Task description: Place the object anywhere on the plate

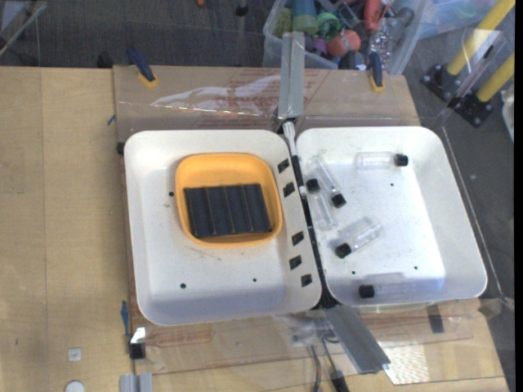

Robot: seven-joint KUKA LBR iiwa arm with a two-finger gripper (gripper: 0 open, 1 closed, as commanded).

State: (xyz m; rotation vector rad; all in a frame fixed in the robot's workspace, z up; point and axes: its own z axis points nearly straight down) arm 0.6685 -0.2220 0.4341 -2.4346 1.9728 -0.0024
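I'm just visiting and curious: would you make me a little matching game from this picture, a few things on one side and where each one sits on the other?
Things:
1. orange plate
2. dark ridged block
3. clear tubes with black caps
4. box of colourful toys

Places:
A. lying on the orange plate
B. scattered in the right bin
C. beyond the bench, at the top of the view
D. in the left bin

Pairs: 1-D, 2-A, 3-B, 4-C
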